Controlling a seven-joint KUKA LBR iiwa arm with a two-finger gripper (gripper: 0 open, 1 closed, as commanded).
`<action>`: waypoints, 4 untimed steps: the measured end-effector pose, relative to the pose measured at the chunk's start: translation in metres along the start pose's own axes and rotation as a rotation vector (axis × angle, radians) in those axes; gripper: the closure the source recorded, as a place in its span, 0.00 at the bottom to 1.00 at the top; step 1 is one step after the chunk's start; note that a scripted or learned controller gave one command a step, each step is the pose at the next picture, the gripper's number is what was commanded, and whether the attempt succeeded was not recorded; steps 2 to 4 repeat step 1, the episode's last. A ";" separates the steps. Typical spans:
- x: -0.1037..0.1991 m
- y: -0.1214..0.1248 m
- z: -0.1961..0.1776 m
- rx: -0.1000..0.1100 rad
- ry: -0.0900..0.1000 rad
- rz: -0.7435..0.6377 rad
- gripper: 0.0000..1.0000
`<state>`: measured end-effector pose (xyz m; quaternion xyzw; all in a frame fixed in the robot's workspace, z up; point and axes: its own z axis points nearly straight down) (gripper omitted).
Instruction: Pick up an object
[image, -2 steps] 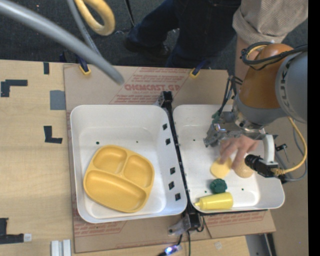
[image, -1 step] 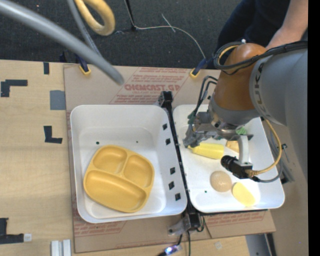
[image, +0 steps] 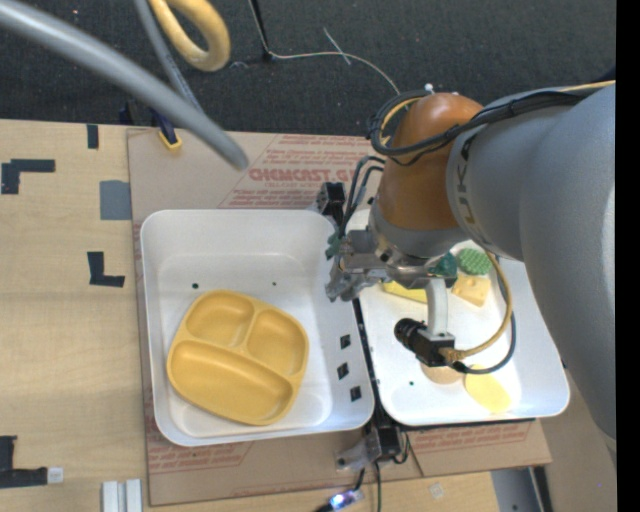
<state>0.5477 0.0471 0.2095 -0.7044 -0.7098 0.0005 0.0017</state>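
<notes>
A yellow divided plate (image: 238, 355) lies flat in the left bin (image: 160, 240). In the right bin (image: 540, 350) I see a green piece (image: 471, 263), a pale yellow wedge (image: 475, 291), a yellow strip (image: 405, 292) partly under the arm, a tan round piece (image: 437, 373) and a pale yellow disc (image: 488, 392). My gripper (image: 342, 278) hangs over the seam between the two bins, at the right bin's upper left corner. The orange wrist band (image: 425, 165) and grey arm hide the back of the right bin. Nothing shows in the gripper.
The bins rest on a cardboard sheet (image: 290, 175) on the wooden bench. A grey hose (image: 130, 70) and a yellow loop (image: 195, 30) cross the upper left. A black cable plug (image: 420, 340) dangles over the right bin.
</notes>
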 end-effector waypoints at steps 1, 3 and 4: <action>0.047 -0.011 -0.008 -0.002 0.000 0.000 1.00; 0.047 -0.011 -0.008 -0.002 0.000 0.000 1.00; 0.047 -0.011 -0.008 -0.002 0.000 0.000 1.00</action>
